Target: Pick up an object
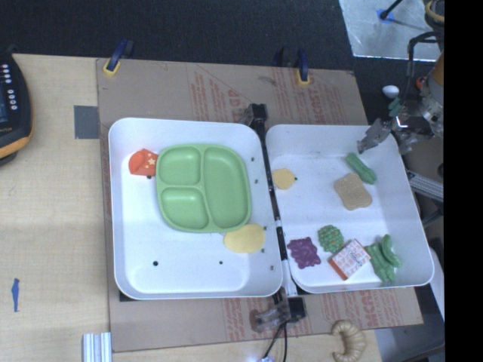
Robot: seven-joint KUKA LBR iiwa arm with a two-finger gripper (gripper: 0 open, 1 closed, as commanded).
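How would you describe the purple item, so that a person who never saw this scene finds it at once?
Look in the right white bin, along its near edge. The purple grape bunch lies at the near left corner, left of the green broccoli piece. It is the only purple thing in either bin.

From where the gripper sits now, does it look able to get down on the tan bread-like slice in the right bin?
Probably yes. The gripper hovers at the right bin's upper right corner, and the tan bread-like slice lies flat with bare floor around it; only the small green pickle-shaped piece sits close by.
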